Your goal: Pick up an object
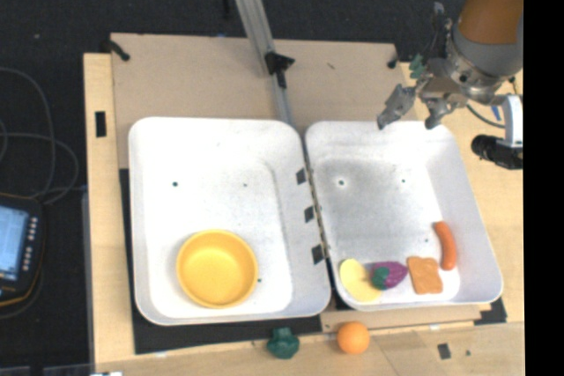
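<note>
My gripper [411, 113] hangs above the far edge of the right bin [388, 189], open, with nothing between its two fingers. Along that bin's near edge lie a pale yellow piece [352, 277], a purple and green vegetable toy [386, 275], an orange-brown block [425, 274] and an orange sausage-shaped toy [446, 244]. A yellow bowl [217, 268] sits in the left bin [211, 163] near its front. All these objects are far from the gripper.
An orange ball [352, 337] and a small green toy [283, 343] rest on the bench in front of the bins. A metal pole [251, 9] slants up behind the bins. Black clips [310, 216] line the seam between them.
</note>
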{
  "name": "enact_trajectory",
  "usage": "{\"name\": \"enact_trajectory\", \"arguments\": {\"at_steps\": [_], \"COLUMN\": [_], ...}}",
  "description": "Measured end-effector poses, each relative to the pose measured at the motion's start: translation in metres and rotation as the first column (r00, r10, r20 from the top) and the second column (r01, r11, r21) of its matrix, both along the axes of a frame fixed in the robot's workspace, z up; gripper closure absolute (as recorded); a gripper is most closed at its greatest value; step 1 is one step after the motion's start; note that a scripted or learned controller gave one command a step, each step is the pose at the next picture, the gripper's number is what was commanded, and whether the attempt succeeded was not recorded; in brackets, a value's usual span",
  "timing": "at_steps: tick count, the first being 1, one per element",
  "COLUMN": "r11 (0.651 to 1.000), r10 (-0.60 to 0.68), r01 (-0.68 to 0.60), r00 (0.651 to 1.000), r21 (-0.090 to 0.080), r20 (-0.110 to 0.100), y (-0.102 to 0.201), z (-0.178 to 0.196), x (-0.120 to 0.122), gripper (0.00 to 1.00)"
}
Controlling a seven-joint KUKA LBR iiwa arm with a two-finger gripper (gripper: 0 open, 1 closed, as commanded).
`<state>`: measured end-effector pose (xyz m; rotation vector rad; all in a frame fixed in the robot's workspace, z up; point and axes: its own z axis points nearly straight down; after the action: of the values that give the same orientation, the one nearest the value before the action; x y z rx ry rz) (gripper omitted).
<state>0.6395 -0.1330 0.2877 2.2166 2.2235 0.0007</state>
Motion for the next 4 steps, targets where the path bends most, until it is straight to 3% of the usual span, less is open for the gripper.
{"name": "enact_trajectory", "arguments": {"at_steps": [1, 4], "r11": [1.0, 1.0], "r10": [0.0, -0.005], "r01": [0.0, 0.005], "r00": [1.0, 1.0], "r21": [0.0, -0.001], "r20": [0.0, -0.004], "y": [0.0, -0.004], "z": [0.0, -0.14], "x": [0.0, -0.011], "gripper": [0.0, 0.0]}}
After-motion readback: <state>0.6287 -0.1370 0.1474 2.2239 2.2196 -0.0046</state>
